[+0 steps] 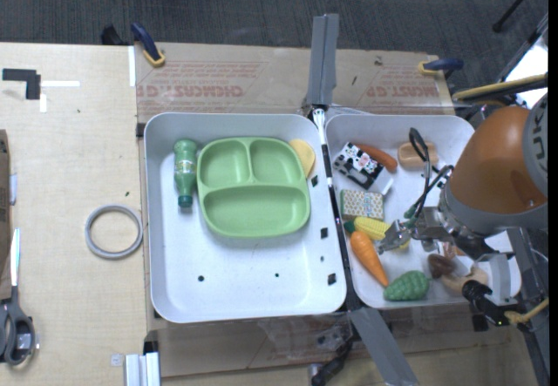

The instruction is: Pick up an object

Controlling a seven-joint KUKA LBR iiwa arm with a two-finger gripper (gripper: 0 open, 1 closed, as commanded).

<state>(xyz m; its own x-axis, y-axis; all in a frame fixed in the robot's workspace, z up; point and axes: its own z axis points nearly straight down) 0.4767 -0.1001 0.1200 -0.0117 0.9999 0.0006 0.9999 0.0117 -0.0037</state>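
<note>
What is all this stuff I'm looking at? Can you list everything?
Bins: two, white, side by side on the bench.
Divided plate: one, green, left bin.
Bottle: one, green, left of the plate.
Carrot: one, orange, right bin.
Corn: one, yellow, right bin.
Cow-pattern toy: one, black and white, right bin.
Tape roll: one, pale, on the bench.
Scissors: one pair, left edge.
Gripper: one, metal, over the right bin.
</note>
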